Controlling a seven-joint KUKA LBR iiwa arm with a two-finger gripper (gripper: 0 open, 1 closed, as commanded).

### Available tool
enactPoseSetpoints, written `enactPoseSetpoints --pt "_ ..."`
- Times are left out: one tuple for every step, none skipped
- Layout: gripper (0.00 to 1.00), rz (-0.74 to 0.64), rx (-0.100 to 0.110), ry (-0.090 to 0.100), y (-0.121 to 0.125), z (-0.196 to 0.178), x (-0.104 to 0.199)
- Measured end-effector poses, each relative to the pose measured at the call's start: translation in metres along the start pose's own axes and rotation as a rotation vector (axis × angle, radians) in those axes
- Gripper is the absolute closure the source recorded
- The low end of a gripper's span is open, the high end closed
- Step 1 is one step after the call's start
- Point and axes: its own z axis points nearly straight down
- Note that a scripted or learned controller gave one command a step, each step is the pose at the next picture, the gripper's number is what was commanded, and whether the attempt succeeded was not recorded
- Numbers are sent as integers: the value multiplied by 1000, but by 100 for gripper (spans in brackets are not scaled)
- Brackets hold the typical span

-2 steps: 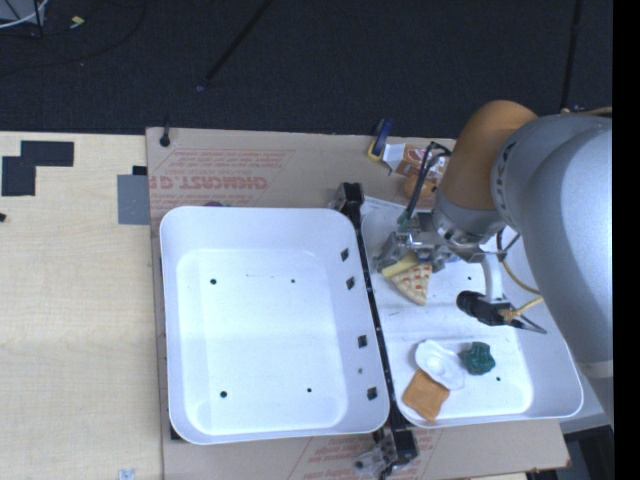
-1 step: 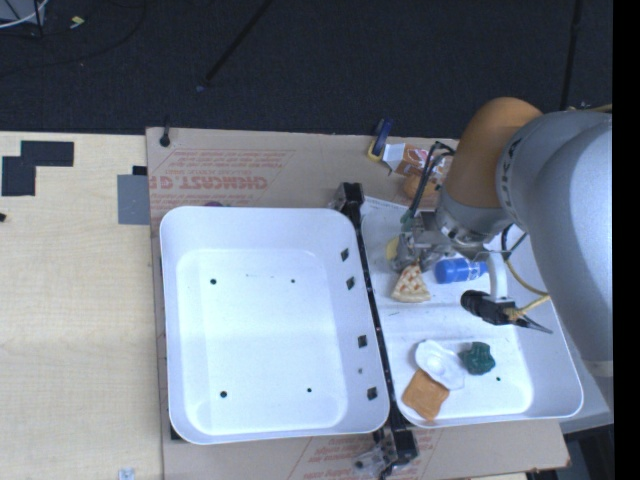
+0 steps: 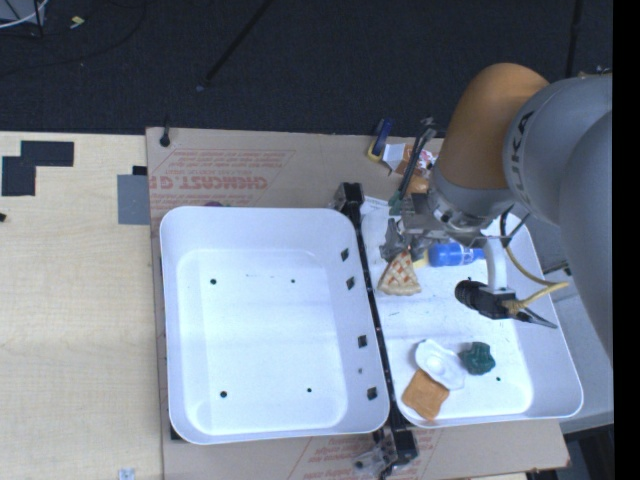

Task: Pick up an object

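The gripper (image 3: pixel 402 240) hangs low in the right bin (image 3: pixel 545 393), seemingly touching the top of a pizza slice (image 3: pixel 400 276), a tan wedge with a red lattice. Whether it is spread or pinching cannot be told. Right of the slice lies a blue bottle (image 3: pixel 456 256).

We see a thick, rounded grey arm (image 3: pixel 575 158) with a smooth orange band (image 3: pixel 487 123) above its wrist. Below the band sits a darker metal gripper (image 3: pixel 407 240) of small black and silver parts. Thin cables (image 3: pixel 412 168) run along the wrist, and faint lettering marks the grey shell.
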Motion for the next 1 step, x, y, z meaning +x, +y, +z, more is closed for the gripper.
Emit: enactPoseSetpoints --pt "100 -1 3 0 34 6 59"
